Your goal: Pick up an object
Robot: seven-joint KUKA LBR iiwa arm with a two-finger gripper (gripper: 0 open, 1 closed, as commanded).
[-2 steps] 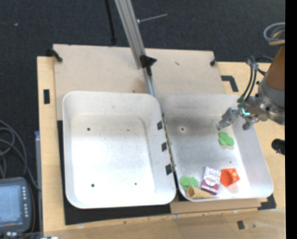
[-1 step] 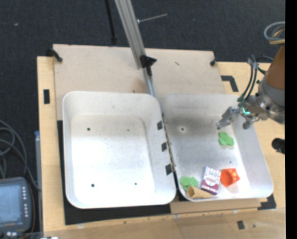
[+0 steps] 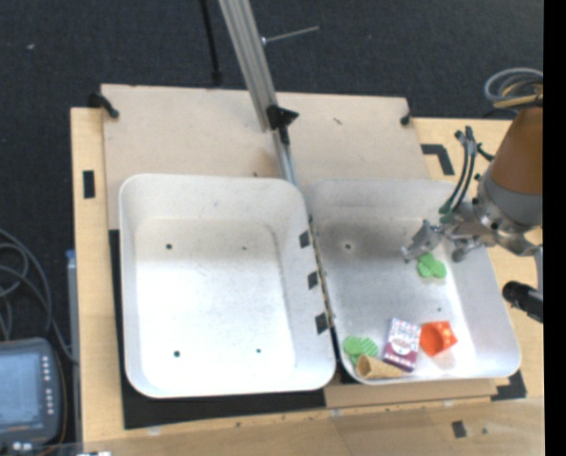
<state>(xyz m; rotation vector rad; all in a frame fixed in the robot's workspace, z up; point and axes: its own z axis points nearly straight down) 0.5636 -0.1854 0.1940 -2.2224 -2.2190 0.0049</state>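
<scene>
Surface (image 3: 216, 122): pale wooden board on dark carpet, bearing two shallow white bins side by side.
Left bin (image 3: 136, 255): white, rounded corners, a few small dark specks on its floor.
Right bin (image 3: 359, 207): white, touching the left bin along a shared edge; holds every loose object.
Arm (image 3: 520, 160): grey with an orange band, reaching in from the right over the right bin's far right part.
Pincer (image 3: 437, 245): low over the right bin, just above a green piece; how far it stands open I cannot tell, and nothing is seen clamped in it.
Purple packet (image 3: 403, 342): near the bin's front edge.
Orange block (image 3: 438, 337): just right of the packet.
Green piece (image 3: 432, 268): directly beside the pincer.
Green leafy toy (image 3: 358, 346): front left corner.
Tan cone (image 3: 378, 367): against the front wall.
</scene>
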